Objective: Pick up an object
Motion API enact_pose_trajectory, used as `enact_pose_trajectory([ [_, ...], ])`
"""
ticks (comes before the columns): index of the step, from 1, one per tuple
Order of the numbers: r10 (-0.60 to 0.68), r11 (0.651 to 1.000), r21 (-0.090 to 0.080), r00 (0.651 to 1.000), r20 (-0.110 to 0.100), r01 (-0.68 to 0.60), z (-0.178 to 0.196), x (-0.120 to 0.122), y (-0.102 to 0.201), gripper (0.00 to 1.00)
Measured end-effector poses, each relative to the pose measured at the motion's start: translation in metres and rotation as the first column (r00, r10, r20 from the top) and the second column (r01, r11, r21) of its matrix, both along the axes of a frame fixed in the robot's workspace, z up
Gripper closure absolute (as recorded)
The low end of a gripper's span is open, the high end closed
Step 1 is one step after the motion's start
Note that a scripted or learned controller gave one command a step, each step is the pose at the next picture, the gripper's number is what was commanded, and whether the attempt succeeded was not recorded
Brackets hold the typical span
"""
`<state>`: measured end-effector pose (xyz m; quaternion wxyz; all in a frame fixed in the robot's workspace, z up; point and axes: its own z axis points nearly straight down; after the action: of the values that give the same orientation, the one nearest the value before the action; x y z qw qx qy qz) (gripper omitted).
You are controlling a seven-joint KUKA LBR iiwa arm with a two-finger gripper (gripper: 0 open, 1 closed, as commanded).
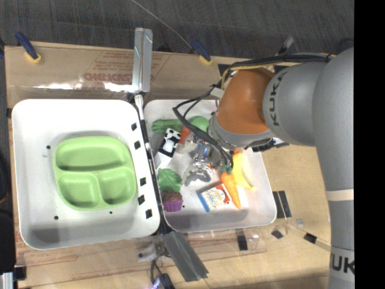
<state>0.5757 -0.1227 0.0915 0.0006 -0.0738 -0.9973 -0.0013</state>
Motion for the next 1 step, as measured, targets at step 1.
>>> enact_pose_trajectory([
  [1, 0.056, 0.998, -0.003, 0.998, 0.000, -0.056, 0.0003, -0.0389, -0.0271, 0.00],
])
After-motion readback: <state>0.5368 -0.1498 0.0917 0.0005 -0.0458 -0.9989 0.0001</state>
